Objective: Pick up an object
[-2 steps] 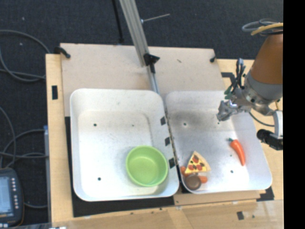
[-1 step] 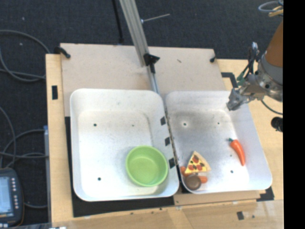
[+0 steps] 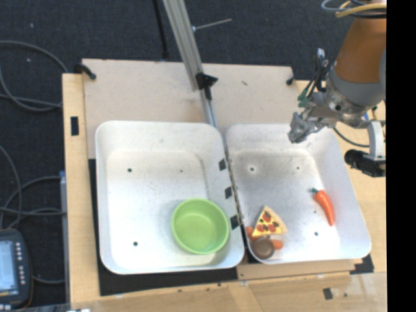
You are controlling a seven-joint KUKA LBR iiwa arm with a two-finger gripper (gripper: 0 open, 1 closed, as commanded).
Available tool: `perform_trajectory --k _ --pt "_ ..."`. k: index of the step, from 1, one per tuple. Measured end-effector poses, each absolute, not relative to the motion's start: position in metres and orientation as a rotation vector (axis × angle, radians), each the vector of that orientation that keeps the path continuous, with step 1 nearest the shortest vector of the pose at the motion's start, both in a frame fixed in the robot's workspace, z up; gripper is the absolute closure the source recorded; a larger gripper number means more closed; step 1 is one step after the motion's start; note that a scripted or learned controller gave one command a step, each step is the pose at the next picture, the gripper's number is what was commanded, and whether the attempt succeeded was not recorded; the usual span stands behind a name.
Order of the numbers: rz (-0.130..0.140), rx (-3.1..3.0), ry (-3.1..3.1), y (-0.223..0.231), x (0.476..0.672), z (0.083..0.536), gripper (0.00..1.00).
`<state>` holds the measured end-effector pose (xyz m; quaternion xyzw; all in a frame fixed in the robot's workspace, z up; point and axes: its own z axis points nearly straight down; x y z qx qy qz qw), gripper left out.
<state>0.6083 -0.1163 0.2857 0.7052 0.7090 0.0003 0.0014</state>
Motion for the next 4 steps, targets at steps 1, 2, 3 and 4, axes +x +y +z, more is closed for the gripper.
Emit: perform_trajectory --k 1,2,3,4 --pt "-0.001 2.215 2.227 -0.072 0.621 0.268 1.00" --pt "0.002 2.213 2.228 -0.023 0.631 0.271 1.00" --pt "0.001 2.214 2.226 0.017 0.641 0.264 1.00" --pt "0.003 2.213 2.227 0.070 0.662 0.264 1.00"
